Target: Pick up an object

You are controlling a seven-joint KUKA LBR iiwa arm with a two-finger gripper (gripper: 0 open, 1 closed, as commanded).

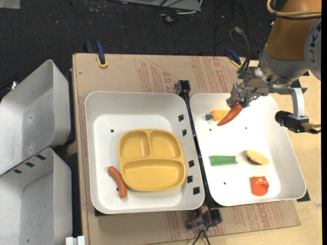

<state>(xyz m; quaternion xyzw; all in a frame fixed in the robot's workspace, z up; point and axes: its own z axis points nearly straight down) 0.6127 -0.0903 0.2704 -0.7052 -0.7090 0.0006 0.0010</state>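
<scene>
Nearest the camera, the front rims of two white bins sit side by side on a brown tabletop. Left bin holds one yellow divided plate at its centre, with one sausage just off the plate's 8 o'clock corner, close to the front wall; open floor remains along the bin's 12 o'clock side. Right bin holds one green bean piece near its middle, one bread piece at the bean's 3 o'clock, one red strawberry-like piece near the 5 o'clock corner, and one orange piece with a green tip at 11 o'clock. One red chili pepper hangs tilted between the fingers of the tool, which is clamped on its upper end, over the bin's 12 o'clock area. Dark floor with cables surrounds the tabletop, and more white tubs stand at 9 o'clock
</scene>
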